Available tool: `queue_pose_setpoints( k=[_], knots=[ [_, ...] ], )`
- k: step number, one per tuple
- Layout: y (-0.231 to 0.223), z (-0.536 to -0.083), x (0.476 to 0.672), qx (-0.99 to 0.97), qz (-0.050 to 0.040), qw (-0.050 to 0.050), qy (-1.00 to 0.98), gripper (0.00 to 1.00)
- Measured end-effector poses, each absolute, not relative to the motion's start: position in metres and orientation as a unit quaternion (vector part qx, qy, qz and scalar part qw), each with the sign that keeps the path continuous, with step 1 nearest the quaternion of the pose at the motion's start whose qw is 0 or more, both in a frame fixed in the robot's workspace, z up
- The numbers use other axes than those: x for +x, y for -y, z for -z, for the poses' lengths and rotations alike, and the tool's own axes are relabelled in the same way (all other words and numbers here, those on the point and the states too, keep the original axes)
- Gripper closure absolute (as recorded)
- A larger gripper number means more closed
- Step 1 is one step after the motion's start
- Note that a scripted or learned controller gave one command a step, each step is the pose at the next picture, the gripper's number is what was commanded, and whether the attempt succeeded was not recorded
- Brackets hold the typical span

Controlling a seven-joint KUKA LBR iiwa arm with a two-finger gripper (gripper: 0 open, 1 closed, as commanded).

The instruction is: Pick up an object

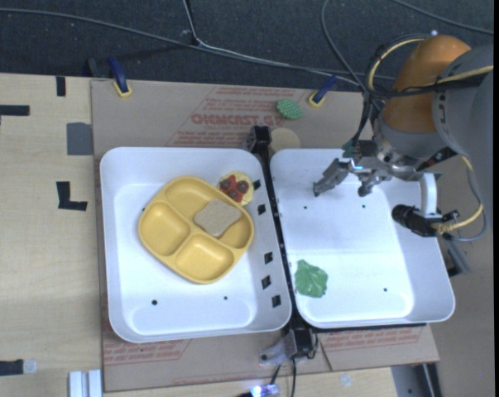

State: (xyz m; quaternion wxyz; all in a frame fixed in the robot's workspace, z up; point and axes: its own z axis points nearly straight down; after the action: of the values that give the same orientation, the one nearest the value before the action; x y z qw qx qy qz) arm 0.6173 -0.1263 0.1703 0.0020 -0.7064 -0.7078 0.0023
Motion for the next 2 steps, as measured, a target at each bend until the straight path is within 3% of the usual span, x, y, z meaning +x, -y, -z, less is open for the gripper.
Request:
queue_pose_setpoints(
  k=[1, 2],
  knots=[
    [0.132, -0.11, 0.621, -0.707, -0.0026, 0.002, 0.708, 0.0],
    [0.132, -0.084, 0.621, -0.706, -0.001, 0.0, 0.708, 0.0]
  ],
)
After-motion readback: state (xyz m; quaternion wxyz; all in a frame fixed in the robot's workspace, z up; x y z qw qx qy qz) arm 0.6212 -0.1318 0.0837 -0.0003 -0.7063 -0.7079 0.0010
